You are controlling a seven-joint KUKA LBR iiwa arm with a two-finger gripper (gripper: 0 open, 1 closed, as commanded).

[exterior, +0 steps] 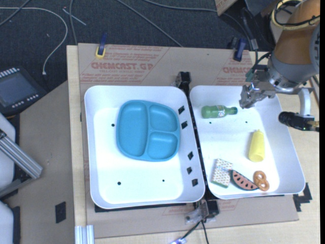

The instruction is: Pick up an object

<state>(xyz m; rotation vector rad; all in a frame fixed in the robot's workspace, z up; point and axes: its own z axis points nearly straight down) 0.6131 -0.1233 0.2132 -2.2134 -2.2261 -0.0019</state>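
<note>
The right bin (284, 151) holds a green bottle (218, 111) lying on its side near the back left, a yellow mustard bottle (257, 145) in the middle right, and a patterned packet (222, 172), a watermelon slice (244, 181) and a pretzel (261, 180) along the front. My gripper (248, 99) hangs over the bin's back edge, just right of the green bottle's cap and apart from it. Nothing shows between its fingers.
The left bin (101, 136) holds a blue divided plate (148, 130). Black clips line the wall between the bins (191, 136). Blue clamps (101, 49) hold the cardboard at the back. Cables lie on the dark floor behind. A black fitting (294, 120) juts in at the right.
</note>
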